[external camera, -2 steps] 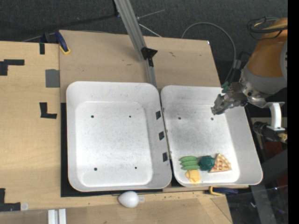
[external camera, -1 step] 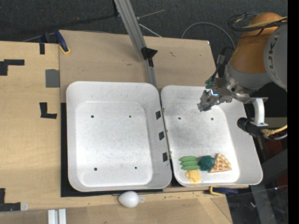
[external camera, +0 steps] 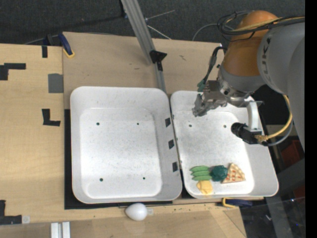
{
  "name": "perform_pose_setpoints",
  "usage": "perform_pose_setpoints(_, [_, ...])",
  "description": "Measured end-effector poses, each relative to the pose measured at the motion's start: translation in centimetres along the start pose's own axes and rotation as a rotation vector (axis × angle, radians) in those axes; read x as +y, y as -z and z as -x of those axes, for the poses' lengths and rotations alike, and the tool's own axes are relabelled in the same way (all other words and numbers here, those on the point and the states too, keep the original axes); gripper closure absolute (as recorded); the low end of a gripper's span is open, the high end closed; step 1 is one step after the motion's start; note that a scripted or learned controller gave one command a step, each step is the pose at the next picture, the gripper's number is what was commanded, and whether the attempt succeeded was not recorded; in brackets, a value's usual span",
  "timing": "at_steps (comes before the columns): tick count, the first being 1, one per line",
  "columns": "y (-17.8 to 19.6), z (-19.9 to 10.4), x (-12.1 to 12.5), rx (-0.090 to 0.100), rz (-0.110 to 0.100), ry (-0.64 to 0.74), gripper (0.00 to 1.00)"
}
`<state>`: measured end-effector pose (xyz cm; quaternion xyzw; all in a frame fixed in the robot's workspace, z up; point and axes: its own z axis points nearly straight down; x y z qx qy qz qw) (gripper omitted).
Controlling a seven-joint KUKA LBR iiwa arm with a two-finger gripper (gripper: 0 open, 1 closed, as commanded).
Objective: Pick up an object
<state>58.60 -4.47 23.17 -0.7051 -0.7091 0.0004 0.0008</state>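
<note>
The wooden bench (external camera: pixel 114 63) carries two shallow white bins side by side. At its left margin lie scraps of black tape (external camera: pixel 48 118) and a grey patch (external camera: pixel 55 83), and a blue and yellow clamp (external camera: pixel 67 46) sits at the far left corner of the board.

The left bin (external camera: pixel 119 143) is bare inside apart from small dark dots on its floor. Just off its near edge a white egg-shaped object (external camera: pixel 136 211) rests on the bench. A slanted metal pole (external camera: pixel 141 31) comes down from the far side and ends at the gap between the bins, where black clips (external camera: pixel 171 144) line the shared edge.

The right bin (external camera: pixel 213 133) holds a small cluster in its near part: a green ribbed piece (external camera: pixel 200 171), a yellow piece (external camera: pixel 204 186) just nearer and touching it, a dark teal lump (external camera: pixel 218 172) to the right, and a triangular pizza-slice toy (external camera: pixel 233 174) at the right end, all close together.

The tool (external camera: pixel 201 107) hangs over the far left part of the right bin, well apart from the cluster. Its dark fingers point down and left; nothing sits between them, and whether they are spread or closed I cannot tell. Above it rise the grey wrist and orange band of the arm (external camera: pixel 247 43), with cables looping around.
</note>
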Motion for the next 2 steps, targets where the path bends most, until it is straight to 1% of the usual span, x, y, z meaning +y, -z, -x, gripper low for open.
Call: perform_pose_setpoints(2, [0.7, -11.6, 4.8, 0.001, 0.002, 0.002, 1.00])
